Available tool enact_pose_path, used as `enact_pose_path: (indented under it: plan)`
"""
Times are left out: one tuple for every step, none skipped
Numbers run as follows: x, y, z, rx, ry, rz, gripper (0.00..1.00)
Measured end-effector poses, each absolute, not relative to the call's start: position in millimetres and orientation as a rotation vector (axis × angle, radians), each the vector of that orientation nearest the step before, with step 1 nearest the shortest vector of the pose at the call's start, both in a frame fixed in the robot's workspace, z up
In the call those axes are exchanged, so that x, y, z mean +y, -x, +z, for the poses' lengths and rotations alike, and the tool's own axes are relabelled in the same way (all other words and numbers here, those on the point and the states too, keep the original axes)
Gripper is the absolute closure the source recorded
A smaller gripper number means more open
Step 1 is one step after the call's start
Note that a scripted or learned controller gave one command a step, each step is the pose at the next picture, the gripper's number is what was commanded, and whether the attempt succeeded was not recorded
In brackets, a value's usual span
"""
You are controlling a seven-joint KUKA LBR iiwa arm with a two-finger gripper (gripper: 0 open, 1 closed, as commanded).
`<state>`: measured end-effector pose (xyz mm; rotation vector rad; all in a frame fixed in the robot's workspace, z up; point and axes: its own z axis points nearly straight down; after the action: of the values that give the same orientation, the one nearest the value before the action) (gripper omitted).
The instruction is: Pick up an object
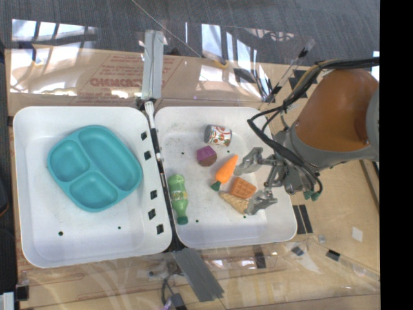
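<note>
The right bin [193, 231] holds a small printed can [218, 135], a purple block [206, 155], an orange carrot [225, 170], a waffle-patterned orange piece [241, 190] and a green bottle [177, 199]. My gripper [254, 183] hangs over the bin's right part, open, with one finger [248, 162] just right of the carrot and the other finger [261, 203] at the waffle piece's lower right. The waffle piece lies just left of the gap between the fingers. Nothing is held.
The left bin [39, 237] carries a teal divided plate [94, 166]. A ridge [157, 173] with black clips separates the two bins. The arm's orange band [339, 112] and cables loom over the right bin's right rim.
</note>
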<state>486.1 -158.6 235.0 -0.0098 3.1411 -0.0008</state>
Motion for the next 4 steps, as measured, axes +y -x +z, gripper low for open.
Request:
enact_pose_path:
  plan:
    - [-207.2, -481.7, 96.7, 3.139, 0.102, -0.001, 0.00]
    - [-208.9, -525.9, 93.5, 3.137, 0.081, -0.002, 0.00]
    - [-207.1, -527.6, 104.1, 3.134, 0.093, -0.003, 1.00]
    - [-210.0, -516.3, 379.3, 3.120, 0.198, -0.014, 1.00]
